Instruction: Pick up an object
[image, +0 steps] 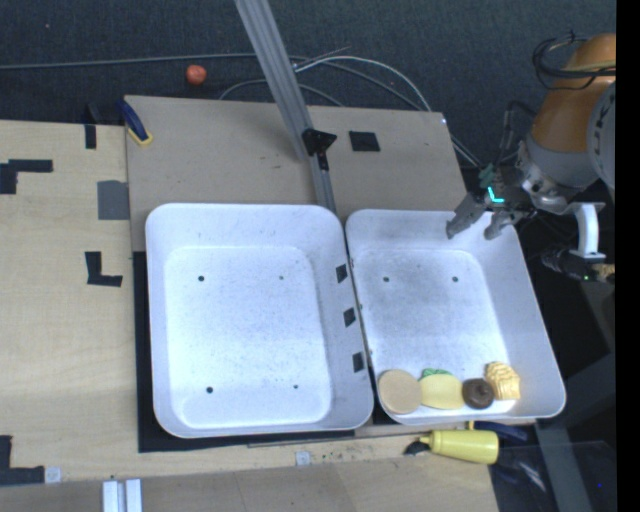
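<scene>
My gripper (475, 226) hangs over the far right rim of the right bin (520, 290), its two grey fingers spread apart with nothing between them. Along the near edge of that bin lies a row of small objects: a tan round disc (398, 391), a green piece (434, 374) behind a pale yellow lump (441, 392), a dark brown ring (479, 394) and a golden ridged piece (502, 379). All of them lie well toward the front of the bin, far from the gripper.
The left bin (245, 315) sits beside the right one. A yellow tool (462, 445) lies on the bench just in front of the right bin. A grey metal pole (290, 95) slants up behind the bins. A small red ball (196, 73) rests far back.
</scene>
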